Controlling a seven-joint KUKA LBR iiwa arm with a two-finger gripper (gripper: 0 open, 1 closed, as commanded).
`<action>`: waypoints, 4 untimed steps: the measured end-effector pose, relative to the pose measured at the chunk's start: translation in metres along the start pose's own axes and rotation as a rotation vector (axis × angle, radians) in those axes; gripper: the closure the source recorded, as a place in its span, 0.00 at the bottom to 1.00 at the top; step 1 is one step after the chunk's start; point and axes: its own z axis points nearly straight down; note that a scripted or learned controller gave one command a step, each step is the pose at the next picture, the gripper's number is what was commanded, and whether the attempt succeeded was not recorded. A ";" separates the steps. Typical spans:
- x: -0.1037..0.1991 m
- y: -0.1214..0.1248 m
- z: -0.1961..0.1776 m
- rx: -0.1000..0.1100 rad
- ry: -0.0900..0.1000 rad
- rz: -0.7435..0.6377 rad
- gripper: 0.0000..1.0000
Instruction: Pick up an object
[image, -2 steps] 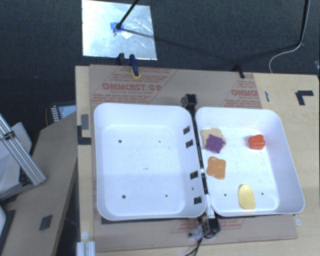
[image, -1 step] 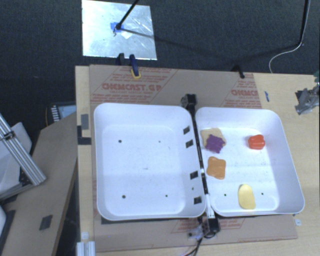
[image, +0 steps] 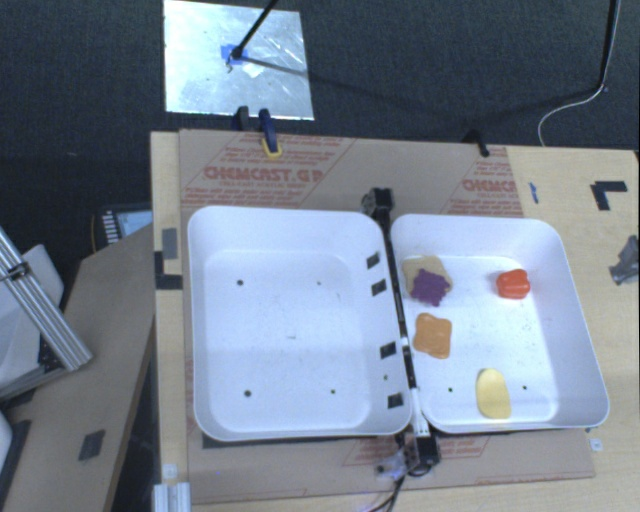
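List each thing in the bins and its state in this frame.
Purple piece: lying on the tan piece, right bin.
Tan piece: flat, partly under the purple piece.
Red piece: on the bin floor, apart.
Orange piece: lying flat, apart.
Yellow piece: lying flat, near front wall.

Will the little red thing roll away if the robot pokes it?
Maybe a little. The red thing looks rounded and chunky, so a poke could rock or roll it. It's small, so probably light, and its smooth-looking surface might slip between fingers.
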 end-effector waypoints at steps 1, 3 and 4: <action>0.025 0.027 -0.131 -0.018 -0.005 -0.009 1.00; 0.037 0.018 -0.155 -0.022 -0.005 -0.009 1.00; 0.051 0.015 0.125 0.014 0.004 -0.003 1.00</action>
